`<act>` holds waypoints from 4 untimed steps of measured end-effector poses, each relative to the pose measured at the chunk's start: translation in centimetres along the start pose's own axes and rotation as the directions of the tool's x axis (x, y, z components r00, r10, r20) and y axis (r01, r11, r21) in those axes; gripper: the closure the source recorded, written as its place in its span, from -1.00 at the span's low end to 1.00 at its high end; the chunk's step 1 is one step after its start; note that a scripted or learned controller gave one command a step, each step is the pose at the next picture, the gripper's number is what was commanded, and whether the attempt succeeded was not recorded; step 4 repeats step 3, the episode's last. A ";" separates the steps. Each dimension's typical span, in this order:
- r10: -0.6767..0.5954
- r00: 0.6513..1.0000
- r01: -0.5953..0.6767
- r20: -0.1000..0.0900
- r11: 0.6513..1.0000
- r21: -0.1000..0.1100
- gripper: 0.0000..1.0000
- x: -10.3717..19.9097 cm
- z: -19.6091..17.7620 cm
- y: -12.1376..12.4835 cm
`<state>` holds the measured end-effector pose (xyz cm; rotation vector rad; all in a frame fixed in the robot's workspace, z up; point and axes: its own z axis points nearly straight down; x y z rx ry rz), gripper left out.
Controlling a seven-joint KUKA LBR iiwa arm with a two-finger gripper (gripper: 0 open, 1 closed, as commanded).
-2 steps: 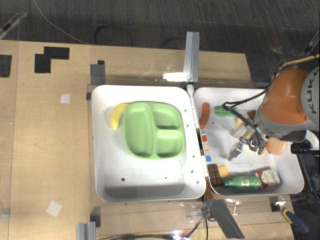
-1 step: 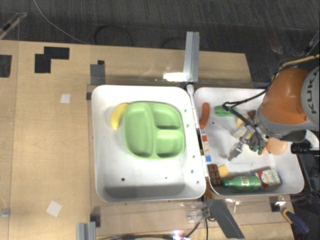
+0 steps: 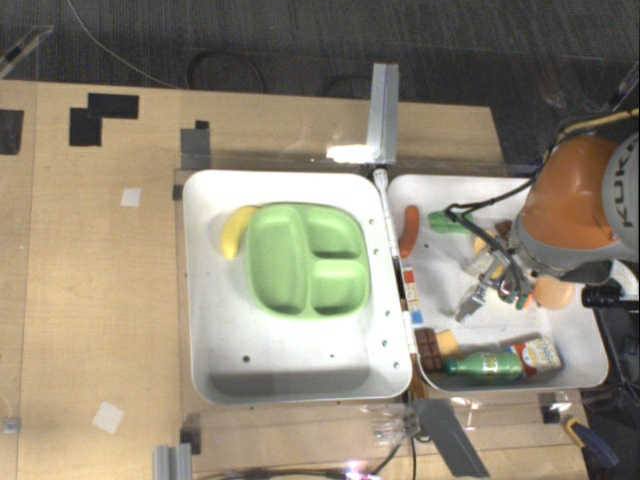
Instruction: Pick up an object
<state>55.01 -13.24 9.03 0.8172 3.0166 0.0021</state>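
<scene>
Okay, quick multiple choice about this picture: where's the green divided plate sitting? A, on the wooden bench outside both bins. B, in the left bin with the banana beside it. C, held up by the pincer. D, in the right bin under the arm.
B: the green divided plate lies flat in the left bin, with the banana at its left edge, well apart from the arm over the right bin.

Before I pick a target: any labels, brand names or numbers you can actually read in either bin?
None can be read.
Green bottle: label too blurred to read.
Small printed packet right of it: print too small to read.
Coloured strip along the bin divider: markings illegible.
</scene>
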 end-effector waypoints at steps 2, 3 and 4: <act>0.000 1.000 0.000 0.000 1.000 0.000 -1.00 0.0 0.0 0.0; -0.234 0.972 0.234 -0.004 0.972 0.001 -1.00 -6.7 -1.9 -3.4; -0.234 0.972 0.234 -0.004 0.972 0.001 -1.00 -6.7 -1.9 -3.4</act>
